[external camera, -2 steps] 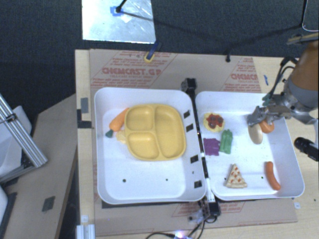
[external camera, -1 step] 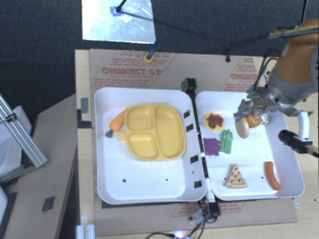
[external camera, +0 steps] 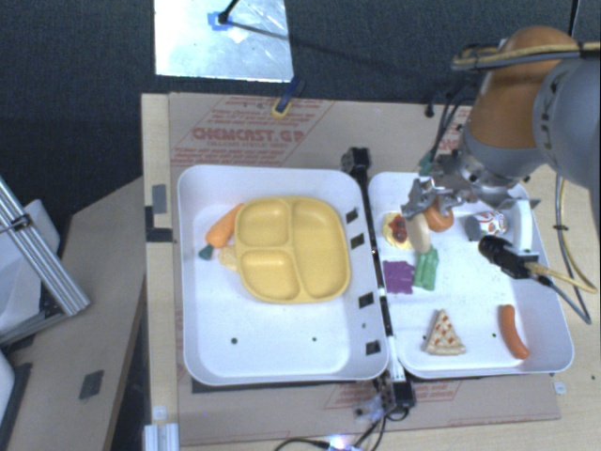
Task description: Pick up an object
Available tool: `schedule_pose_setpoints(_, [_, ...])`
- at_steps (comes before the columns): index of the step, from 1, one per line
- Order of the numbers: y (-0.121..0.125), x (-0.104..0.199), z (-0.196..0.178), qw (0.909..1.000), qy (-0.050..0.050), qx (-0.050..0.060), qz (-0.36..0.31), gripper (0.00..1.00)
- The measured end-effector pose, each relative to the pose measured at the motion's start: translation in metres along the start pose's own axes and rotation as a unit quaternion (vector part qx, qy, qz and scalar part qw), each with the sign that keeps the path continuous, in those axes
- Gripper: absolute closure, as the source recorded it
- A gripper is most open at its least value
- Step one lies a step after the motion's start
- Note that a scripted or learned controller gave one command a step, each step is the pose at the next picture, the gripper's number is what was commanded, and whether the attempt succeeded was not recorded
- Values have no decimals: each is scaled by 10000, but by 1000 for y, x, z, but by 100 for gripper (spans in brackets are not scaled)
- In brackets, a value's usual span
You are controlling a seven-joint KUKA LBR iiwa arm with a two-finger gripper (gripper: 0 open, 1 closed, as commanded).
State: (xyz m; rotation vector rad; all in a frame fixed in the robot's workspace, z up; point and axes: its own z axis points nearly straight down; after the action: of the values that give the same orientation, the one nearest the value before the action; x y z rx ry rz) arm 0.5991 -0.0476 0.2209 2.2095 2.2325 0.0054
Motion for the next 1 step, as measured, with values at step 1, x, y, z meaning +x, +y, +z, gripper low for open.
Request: schedule_pose_setpoints(1, [15, 51, 8, 10000, -3, 1, 5, 100])
